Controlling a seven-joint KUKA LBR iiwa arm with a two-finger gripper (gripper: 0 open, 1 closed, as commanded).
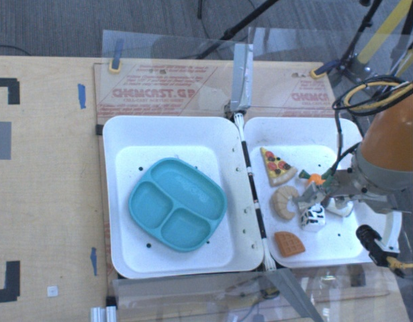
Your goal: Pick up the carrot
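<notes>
The carrot (315, 178) is a small orange piece with a green top at its left end. It lies in the right bin (340, 250), just right of the pizza slice. My gripper (312, 196) reaches in from the right and hangs low over the bin's middle. Its tip sits just below the carrot, close to or touching it. I see nothing held in the gripper. The grey arm with its orange band (393, 143) covers the bin's right side.
The right bin also holds a pizza slice (277, 167), a tan bread piece (285, 202), a black-and-white toy (313, 217) under the gripper and an orange-brown biscuit (289, 244). The left bin (119, 146) holds a teal divided plate (177, 203). Cables hang by the arm.
</notes>
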